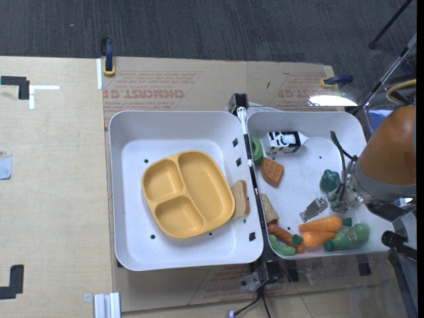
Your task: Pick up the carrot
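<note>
Overhead, I am looking down at two shallow white bins side by side on a cardboard-covered bench. My arm [391,151] comes in from the right, its orange band large in the frame, and it reaches down into the right bin [311,128].

At the end of the arm, the gripper [339,201] sits low over the right side of that bin, just above the carrot [320,224]. I cannot tell how wide it stands; the wrist and its cabling hide that part. Nothing can be seen held in it. A small grey metal piece [313,209] lies just left of it, and a dark green toy [329,180] sits right beside it, slightly above.

The carrot lies flat near the bin's front edge, orange, pointing roughly left to right. A second orange piece [319,239] lies just below it, touching a green vegetable [349,237]. Further left are a red-orange piece [281,233], a green pod [281,245], a waffle-like square [271,171] and a black-and-white item [285,140].

The left bin [126,197] holds a yellow divided plate [187,193], with a slice of bread [240,199] against its right edge.
</note>
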### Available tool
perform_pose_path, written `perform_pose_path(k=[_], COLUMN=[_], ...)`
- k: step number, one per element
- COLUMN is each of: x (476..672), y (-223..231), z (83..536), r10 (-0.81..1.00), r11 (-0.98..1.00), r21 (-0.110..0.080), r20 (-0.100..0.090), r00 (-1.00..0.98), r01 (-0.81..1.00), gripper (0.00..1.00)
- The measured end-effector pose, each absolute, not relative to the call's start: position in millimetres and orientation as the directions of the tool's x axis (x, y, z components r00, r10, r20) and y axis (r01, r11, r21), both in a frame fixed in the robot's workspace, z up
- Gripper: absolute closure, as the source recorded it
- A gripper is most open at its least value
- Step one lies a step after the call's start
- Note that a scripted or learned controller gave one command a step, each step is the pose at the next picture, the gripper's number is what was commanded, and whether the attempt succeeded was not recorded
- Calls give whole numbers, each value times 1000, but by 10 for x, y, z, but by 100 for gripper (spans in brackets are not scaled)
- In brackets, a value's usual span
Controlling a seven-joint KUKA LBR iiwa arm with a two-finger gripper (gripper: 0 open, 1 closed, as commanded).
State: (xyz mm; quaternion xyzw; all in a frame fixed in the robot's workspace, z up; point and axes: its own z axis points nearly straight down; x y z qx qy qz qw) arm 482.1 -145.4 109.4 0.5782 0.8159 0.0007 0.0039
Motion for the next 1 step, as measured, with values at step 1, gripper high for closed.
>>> perform_pose_path(k=[1], x=[4786], y=[-1538], z=[926], r10=[802], r11=[597], r21=[0], r20=[2], r00=[-597], r01=[802], gripper=[0])
